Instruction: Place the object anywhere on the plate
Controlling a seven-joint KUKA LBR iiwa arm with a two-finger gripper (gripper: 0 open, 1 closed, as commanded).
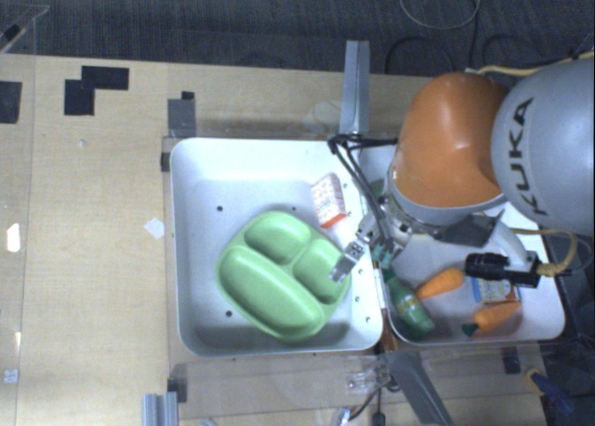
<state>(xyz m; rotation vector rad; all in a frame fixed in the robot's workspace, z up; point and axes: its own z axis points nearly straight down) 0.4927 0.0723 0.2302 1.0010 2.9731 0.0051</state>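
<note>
The jaws (349, 261) hover over the green divided plate's (279, 275) three o'clock rim; whether they grip anything I cannot tell. Best to centre over a compartment, descend gently, then release. A small red-and-white packet (327, 199) lies at the plate's one o'clock, just beside it.

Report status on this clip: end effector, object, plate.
End effector over green plate's right edge, grip unclear. Small packet in left bin, off plate. Carrots in right bin.
</note>
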